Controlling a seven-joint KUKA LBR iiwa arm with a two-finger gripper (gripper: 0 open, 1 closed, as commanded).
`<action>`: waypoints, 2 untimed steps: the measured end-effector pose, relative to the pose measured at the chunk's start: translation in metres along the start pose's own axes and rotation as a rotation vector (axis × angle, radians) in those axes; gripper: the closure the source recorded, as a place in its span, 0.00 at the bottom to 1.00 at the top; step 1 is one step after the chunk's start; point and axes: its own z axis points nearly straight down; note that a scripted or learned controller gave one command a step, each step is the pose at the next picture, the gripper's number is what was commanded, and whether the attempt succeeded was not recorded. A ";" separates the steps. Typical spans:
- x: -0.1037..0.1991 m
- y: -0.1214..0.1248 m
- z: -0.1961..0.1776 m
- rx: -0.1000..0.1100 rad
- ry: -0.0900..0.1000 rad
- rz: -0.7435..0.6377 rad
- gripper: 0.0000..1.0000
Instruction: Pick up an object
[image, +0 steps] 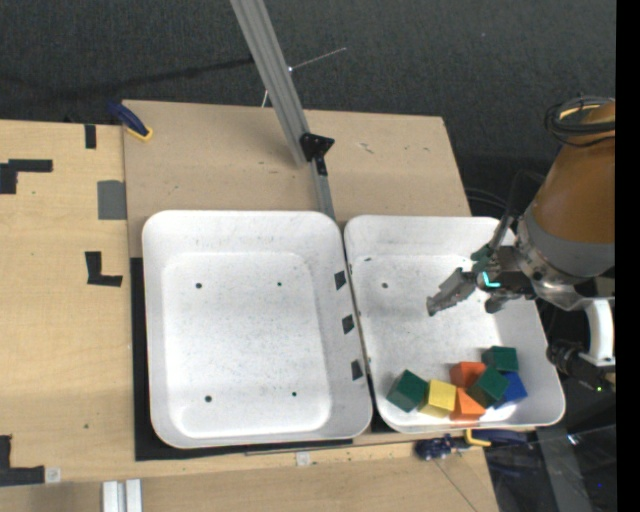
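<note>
Several small blocks lie bunched in the front right corner of the right bin: a green block, a yellow block, an orange block, a red-orange block, two more green blocks, and a blue block. My gripper hangs over the middle of the right bin, behind the pile and apart from it. It is open, with nothing between its fingers. The arm's grey and orange body covers the bin's right rim.
The left bin sits next to the right one. A grey metal pole slants down to the gap between the bins at the back. A blue and yellow tool lies just in front of the right bin.
</note>
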 end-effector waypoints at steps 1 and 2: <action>0.002 0.006 0.046 0.005 0.000 0.002 0.00; 0.006 0.000 0.091 0.006 0.000 0.002 0.00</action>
